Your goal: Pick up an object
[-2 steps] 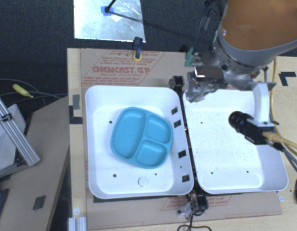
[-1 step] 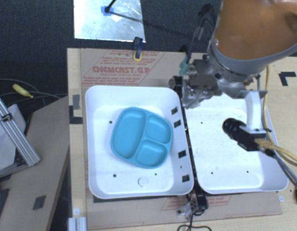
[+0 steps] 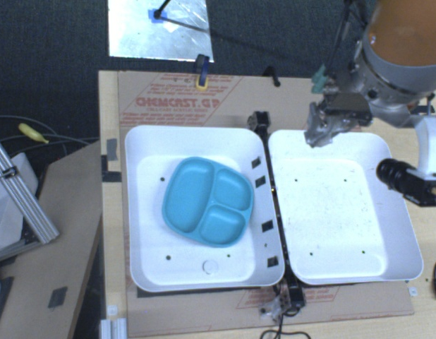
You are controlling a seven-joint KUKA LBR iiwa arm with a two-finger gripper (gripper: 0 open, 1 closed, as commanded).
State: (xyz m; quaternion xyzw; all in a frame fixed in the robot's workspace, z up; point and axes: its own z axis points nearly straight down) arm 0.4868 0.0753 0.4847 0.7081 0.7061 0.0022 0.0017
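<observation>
Two white bins are seated side by side on a cardboard-covered bench [image 3: 183,97], with dark floor seen around it. A blue divided tray [image 3: 207,201] is laid flat mid left bin [image 3: 144,210], apart from every wall. The gripper [image 3: 318,138] is hung over the right bin [image 3: 394,256] far rim; its grip state cannot be told, nothing is seen held.

Red letters are printed on the brown board [image 3: 177,99] behind the bins — they look like "CHEMCAST GP". More red print at the front edge is too small to be read.
</observation>
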